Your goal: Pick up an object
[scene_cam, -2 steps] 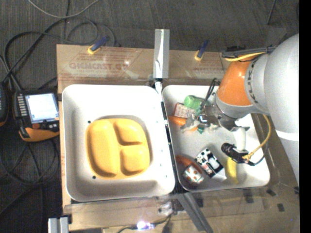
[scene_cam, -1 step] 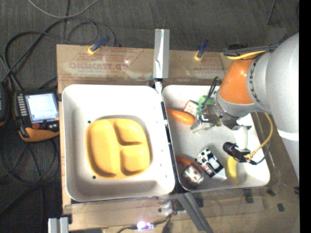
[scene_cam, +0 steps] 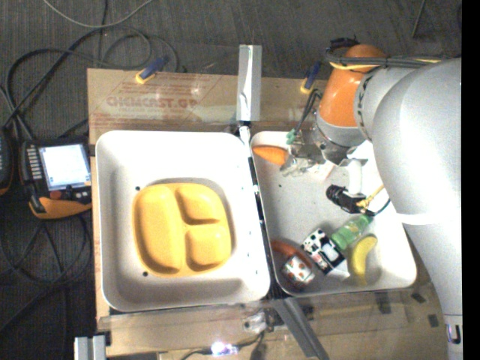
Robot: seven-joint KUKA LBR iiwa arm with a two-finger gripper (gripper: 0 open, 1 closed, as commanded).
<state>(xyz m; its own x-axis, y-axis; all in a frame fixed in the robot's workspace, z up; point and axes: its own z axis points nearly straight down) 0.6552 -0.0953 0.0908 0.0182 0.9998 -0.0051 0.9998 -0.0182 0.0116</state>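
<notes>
My gripper (scene_cam: 298,161) hangs over the back left part of the right bin (scene_cam: 397,276), below the orange wrist band. Just to its left an orange carrot-shaped piece (scene_cam: 269,154) lies against the bin's back left corner, close to the gripper but apart from it. Along the bin's front lie a green bottle (scene_cam: 351,233), a yellow banana-like piece (scene_cam: 364,259), a black-and-white patterned item (scene_cam: 320,247) and a brown-and-red round item (scene_cam: 297,270). Nothing shows held in the gripper.
The left bin (scene_cam: 112,201) holds a yellow divided tray (scene_cam: 182,226). A black connector with a cable (scene_cam: 341,196) hangs off the arm over the right bin's middle. The big grey arm body covers the bin's right side. A small screen device (scene_cam: 64,165) sits left of the bench.
</notes>
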